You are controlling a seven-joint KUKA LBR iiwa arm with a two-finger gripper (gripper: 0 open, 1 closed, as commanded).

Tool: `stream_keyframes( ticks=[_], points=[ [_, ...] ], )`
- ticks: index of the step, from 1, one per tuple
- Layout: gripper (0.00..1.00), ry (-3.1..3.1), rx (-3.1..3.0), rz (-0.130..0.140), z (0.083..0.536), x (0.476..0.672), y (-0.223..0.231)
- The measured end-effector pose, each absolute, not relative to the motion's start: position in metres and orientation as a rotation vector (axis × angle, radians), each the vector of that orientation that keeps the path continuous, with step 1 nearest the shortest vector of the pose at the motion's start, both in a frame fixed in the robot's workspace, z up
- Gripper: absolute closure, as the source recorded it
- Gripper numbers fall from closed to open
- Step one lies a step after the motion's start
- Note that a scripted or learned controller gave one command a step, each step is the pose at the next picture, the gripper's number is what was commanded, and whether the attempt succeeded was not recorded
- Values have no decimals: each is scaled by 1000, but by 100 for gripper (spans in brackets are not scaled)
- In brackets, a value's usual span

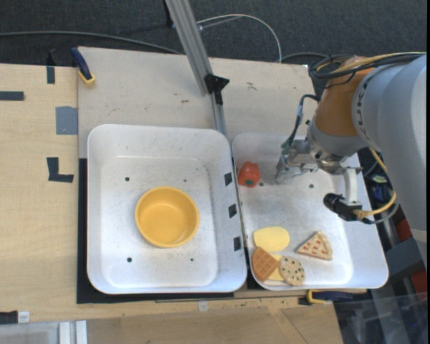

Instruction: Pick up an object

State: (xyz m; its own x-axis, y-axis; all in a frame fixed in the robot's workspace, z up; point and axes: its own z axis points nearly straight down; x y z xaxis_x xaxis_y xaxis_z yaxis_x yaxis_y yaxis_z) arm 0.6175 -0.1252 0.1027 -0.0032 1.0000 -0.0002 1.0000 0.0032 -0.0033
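**Approach stage of a pick, pincer low in the right bin**

The arm [373, 106] reached in over the right bin [369, 274], and its pincer [292, 165] hung low near that bin's far end. How far the pincer stood open could not be told from this slanted view, and nothing could be seen held in it. The likeliest target, a small red-orange piece [249, 173], lay just beside the pincer, against the wall the right bin shares with the left bin [104, 264]. Four flat pieces sat at the right bin's near end: a yellow disc [271, 238], a waffle [264, 264], a cookie [292, 270] and a pizza slice [314, 246]. A yellow bowl [167, 216] stood in the left bin. Judged from this, the grasp was not yet made; the next move called for a short shift toward the shared wall, a descent over the red-orange piece, and care that the wall did not block one side.
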Motion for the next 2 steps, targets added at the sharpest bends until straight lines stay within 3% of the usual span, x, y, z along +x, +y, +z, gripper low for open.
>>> stream_keyframes(
  ticks=[2],
  points=[
    [100, -2226, -2223, -4, 230, 619, -129]
  ],
)
